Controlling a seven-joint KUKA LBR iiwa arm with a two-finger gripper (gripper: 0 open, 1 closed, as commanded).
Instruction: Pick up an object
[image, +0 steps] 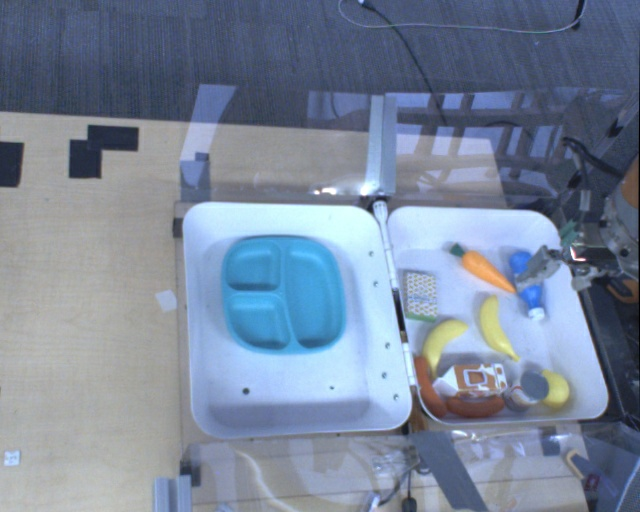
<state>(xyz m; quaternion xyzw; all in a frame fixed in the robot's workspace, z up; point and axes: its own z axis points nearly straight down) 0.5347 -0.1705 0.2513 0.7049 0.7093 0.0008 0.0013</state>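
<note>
Two white bins are sitting side by side on the tabletop (90, 300): the left bin (200, 300) is carrying a blue divided tray (284, 292), and the right bin (575, 330) is holding the clutter. The gripper (548, 262) is reaching in from the right, hanging over the upper right part of the right bin, just beside a blue bottle (524, 280) with a white cap. Whether anything is sitting between the fingers cannot be told at this size, nor whether they are spread or closed.

The nearest candidates are lying just to the left of the gripper. The bottle is almost beneath it, running down and slightly right. The carrot (484, 267) is lying immediately left of the bottle, its long axis running from upper left to lower right, green tip pointing away from the gripper. Judging from this, the fingers would need to close across that diagonal, not along it.

Further down are lying two bananas (496, 328), a patterned card (421, 294), and a brown packet (476, 380) near the bottom wall, all farther from the gripper.
</note>
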